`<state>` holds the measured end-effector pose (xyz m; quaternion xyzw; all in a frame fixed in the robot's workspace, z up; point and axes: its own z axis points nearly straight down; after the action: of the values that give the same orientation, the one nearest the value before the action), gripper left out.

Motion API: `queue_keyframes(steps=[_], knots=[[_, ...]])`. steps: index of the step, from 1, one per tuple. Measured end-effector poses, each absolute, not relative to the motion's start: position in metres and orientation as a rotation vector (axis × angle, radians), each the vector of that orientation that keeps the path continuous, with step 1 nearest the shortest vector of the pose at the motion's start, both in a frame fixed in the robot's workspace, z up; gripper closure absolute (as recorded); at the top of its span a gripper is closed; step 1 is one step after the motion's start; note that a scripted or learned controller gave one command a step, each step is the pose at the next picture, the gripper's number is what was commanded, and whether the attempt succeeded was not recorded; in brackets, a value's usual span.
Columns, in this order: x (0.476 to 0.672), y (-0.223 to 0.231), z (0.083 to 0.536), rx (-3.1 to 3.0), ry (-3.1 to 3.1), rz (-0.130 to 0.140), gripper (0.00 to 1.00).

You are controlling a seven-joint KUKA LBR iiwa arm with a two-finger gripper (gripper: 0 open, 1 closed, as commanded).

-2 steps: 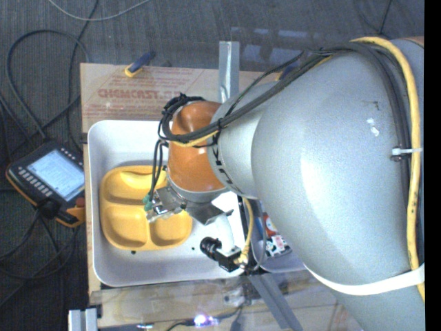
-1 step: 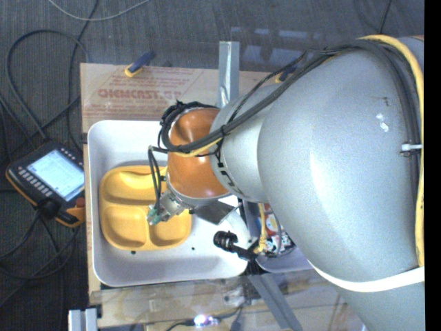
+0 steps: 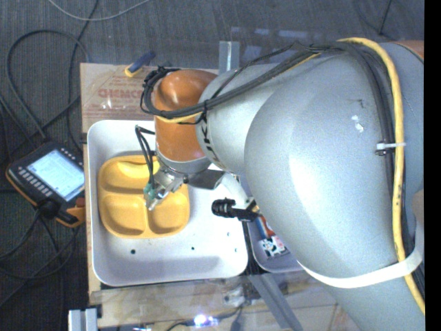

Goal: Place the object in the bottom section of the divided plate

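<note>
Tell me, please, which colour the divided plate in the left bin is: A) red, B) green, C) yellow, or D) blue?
C, since the divided plate lying in the white left bin shows a yellow surface in all its sections, with the gripper poised above it.

The large smooth grey metal arm housing [image 3: 324, 157] had a rounded, domed form with small bright highlights on its surface. A glossy orange band [image 3: 180, 119] encircled the arm above the wrist. A bundle of black cables [image 3: 275, 57] ran along the housing beside one yellow cable [image 3: 394, 150], secured by a white cable tie [image 3: 388, 147]. A loose black cable loop [image 3: 155, 81] hung beside the orange band. The small metallic wrist-end assembly [image 3: 165, 183] carried a green part.
</note>
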<state>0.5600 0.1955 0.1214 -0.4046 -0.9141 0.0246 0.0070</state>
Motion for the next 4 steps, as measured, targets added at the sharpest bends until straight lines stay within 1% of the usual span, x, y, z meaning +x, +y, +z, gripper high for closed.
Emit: queue_keyframes(steps=[1, 2, 3, 4], knots=[[0.560, 0.196, 0.122, -1.265, -2.859, 0.076, 0.00], [0.560, 0.196, 0.128, -1.269, -2.853, 0.081, 1.00], [0.559, 0.196, 0.135, -1.272, -2.846, 0.084, 1.00], [0.497, 0.164, 0.097, -1.225, -2.931, -0.040, 1.00]])
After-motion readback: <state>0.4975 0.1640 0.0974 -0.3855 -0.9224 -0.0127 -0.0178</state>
